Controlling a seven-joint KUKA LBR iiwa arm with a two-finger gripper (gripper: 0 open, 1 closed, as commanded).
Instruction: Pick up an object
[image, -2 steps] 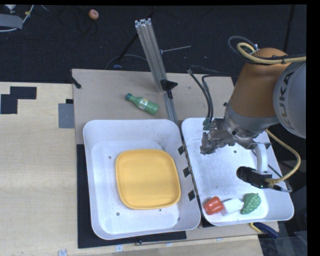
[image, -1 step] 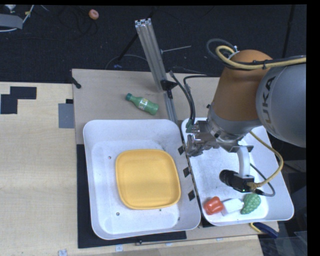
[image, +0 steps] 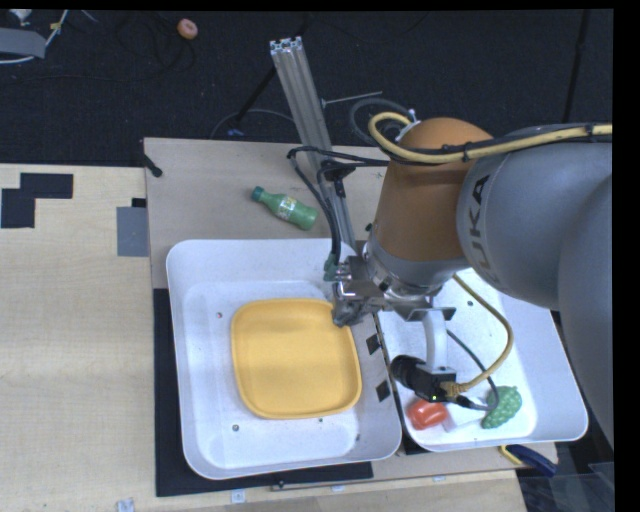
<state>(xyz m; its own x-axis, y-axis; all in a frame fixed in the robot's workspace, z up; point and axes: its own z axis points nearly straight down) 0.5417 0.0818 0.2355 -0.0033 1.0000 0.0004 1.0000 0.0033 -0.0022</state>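
we find the arm (image: 520, 220) over the right bin (image: 542, 380), its jaws low at the wall between the two bins, just beside the far right corner of the yellow plate (image: 295, 357); we cannot tell whether the jaws are apart or together. the plate lies flat in the left bin (image: 195, 300), while a small red object (image: 428, 413) and a green object (image: 502, 405) lie near each other in the right bin. a green bottle (image: 285, 206) lies on its side on the table (image: 200, 170) beyond the bins.
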